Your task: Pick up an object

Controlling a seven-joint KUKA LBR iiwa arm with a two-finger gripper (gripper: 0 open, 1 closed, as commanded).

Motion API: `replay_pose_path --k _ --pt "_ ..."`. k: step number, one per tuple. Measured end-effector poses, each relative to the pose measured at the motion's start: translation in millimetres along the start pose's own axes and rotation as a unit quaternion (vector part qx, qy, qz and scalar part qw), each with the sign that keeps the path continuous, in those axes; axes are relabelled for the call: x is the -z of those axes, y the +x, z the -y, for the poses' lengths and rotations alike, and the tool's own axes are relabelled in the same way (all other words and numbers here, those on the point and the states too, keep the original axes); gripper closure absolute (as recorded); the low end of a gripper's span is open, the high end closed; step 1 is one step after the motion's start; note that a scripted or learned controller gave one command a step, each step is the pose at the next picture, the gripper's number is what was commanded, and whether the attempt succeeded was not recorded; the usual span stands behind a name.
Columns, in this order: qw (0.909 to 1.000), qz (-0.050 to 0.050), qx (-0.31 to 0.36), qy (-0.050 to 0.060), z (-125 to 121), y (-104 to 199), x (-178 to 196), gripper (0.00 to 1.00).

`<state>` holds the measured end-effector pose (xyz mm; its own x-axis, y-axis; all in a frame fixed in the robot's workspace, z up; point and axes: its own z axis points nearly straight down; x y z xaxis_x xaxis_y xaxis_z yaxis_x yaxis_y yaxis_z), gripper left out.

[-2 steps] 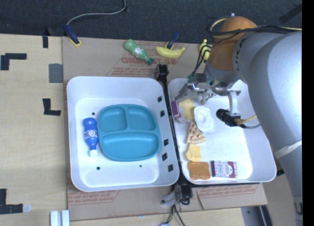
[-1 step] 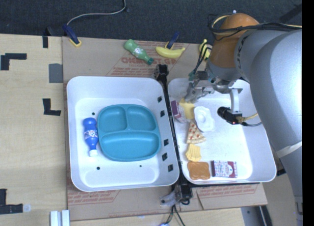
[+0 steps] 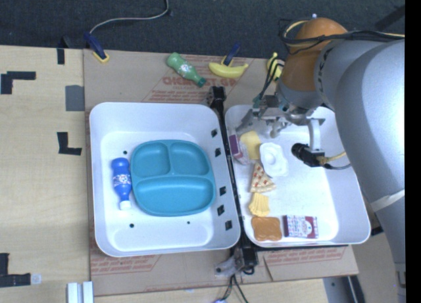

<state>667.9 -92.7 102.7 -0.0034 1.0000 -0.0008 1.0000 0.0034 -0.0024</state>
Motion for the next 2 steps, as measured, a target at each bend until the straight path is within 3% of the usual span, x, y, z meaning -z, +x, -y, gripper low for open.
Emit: replay_pose_path --k 1,2 --pt "1.0 0.0 -0.001 -0.002 14 -10 -17 0.0" --pt "1.0 0.0 -0.001 -0.002 -1 -2 -17 0.0"
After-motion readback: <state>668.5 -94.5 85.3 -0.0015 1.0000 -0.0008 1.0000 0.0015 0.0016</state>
